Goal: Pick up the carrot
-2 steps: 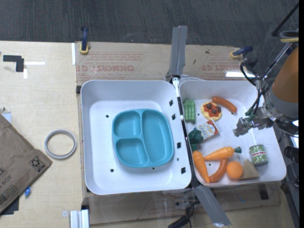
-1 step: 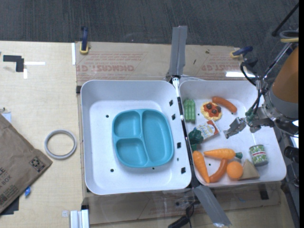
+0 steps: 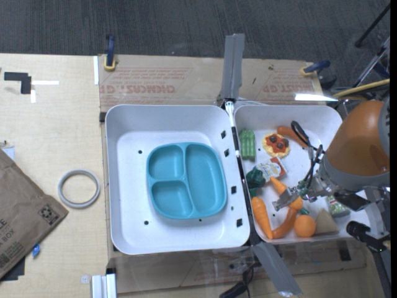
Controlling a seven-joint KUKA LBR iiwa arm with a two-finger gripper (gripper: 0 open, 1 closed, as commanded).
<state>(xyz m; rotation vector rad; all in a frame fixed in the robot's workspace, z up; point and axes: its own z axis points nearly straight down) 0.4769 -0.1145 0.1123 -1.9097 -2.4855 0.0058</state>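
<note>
Nearest the camera, along the front wall of the right-hand shallow white bin (image 3: pixel 322 107), a long orange toy carrot (image 3: pixel 262 218) is lying lengthwise against the bin's left corner, with a second curved orange piece (image 3: pixel 284 225) touching it and a small round orange fruit (image 3: pixel 304 226) just beside that. The end effector (image 3: pixel 289 198) of the grey arm with the orange band (image 3: pixel 358 143) is hanging directly over this cluster; a short orange piece appears to be lying at its tips, but whether the fingers are spread or pressed together I cannot tell, nor whether anything is actually gripped. Judged from this, the approach-and-grasp step is in hand, not the lift. The next move is calling for a clean closure on the carrot alone, since the crowding neighbours are risking a deflected or double grasp. Farther back in the same bin, a green corrugated block (image 3: pixel 248 144), a small toy pizza slice (image 3: pixel 276 144) and other small foods are lying. In the left-hand white bin (image 3: pixel 124 166), a teal three-compartment plastic tray (image 3: pixel 186 180) is sitting. On the table (image 3: pixel 49 129), a grey tape ring (image 3: pixel 79 188) is resting.
</note>
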